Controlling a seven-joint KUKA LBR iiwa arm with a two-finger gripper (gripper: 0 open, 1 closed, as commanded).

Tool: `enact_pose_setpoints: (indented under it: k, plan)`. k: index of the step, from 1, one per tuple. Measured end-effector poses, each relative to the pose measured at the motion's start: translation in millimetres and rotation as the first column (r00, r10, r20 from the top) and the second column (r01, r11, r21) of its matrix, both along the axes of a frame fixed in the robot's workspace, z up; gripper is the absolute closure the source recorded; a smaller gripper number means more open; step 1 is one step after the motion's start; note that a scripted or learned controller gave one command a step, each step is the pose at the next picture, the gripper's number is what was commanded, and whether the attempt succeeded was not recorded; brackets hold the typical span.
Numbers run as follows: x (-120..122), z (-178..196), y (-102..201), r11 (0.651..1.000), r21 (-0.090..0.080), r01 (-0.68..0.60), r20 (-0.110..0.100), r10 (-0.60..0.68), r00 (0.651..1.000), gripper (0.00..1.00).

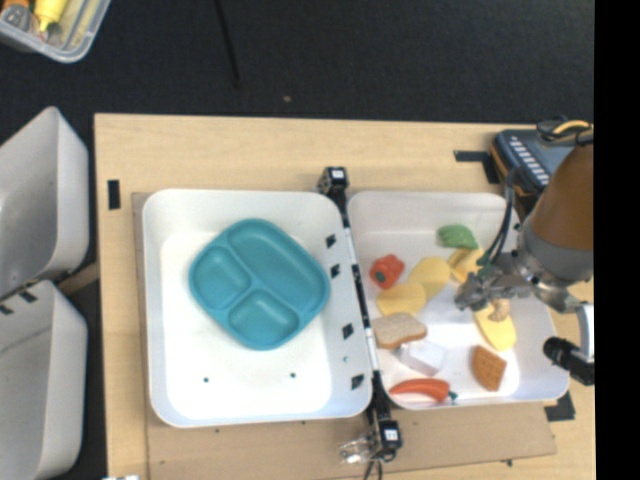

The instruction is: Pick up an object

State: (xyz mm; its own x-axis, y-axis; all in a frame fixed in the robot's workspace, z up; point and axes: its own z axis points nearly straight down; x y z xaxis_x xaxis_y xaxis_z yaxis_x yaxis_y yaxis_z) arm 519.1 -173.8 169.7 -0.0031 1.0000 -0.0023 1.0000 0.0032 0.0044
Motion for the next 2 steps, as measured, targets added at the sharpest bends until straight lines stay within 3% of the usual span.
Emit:
enact_pose_setpoints:
  k: [1,2]
  plan:
    - [-1.0,61.1,-6.2,1.000,-0.001,0.001,0.000,-0.001,1.000,1.00]
    - [0.2,69.9,-7.4,1.000,0.002,-0.001,-0.005,0.001,1.000,1.00]
